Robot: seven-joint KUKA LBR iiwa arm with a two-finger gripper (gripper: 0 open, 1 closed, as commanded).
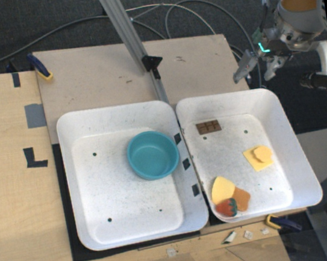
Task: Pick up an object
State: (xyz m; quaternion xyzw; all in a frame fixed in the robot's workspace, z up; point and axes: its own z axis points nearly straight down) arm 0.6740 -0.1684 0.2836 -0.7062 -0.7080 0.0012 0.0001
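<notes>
While parked above bins, claw [258, 70] apart.

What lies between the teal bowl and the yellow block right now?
In the camera view, the two bins' adjoining rims lie between the teal bowl and the yellow block, then bare speckled floor of the right bin.
</notes>
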